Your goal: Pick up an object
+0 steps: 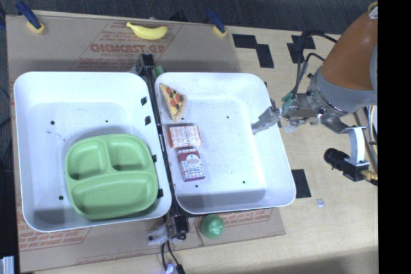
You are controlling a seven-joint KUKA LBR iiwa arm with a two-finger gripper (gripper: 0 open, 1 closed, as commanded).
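In the right bin (257,192) a toy pizza slice (172,100) lies near the back left corner. Below it, along the bin's left side, are an orange-and-white packet (184,135) and a red-and-white packet (191,165). My gripper (264,120) hangs over the right rim of this bin, well to the right of the packets and apart from all of them. Nothing shows in its grasp. The grey arm with its orange band (352,61) comes in from the right.
The left bin (38,106) holds a green divided plate (112,173). A yellow banana (148,29) lies on the cardboard behind the bins and a green ball (212,225) in front of them. Blue clamps (30,16) (216,21) sit at the back edge.
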